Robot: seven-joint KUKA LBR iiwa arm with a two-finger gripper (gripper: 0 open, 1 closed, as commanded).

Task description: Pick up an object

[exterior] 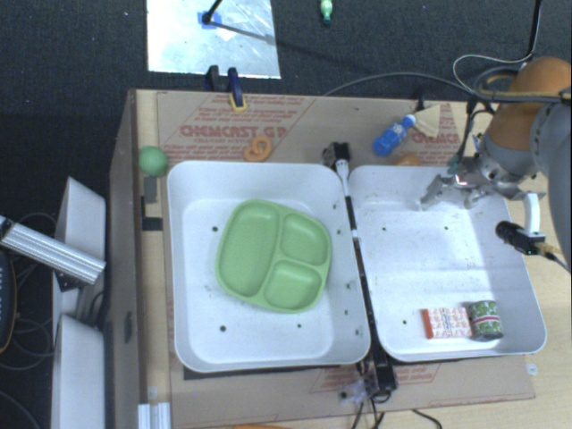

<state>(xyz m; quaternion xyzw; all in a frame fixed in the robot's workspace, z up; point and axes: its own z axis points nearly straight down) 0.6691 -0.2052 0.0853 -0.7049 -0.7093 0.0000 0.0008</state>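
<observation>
In the right bin's (393,329) near corner lay a red-and-white packet (445,323) touching a small green tin (485,319); the tool (451,189), fingers spread and holding nothing, hung over the far edge, well apart. Judged step: approach; next, cross and descend over one of them

A robotics lab: a grey-and-orange robot arm (523,123) reaches over two white bins (268,179) on a cardboard-lined tabletop (295,119), with loose cables (375,83) trailing across dark carpet (71,61).
</observation>
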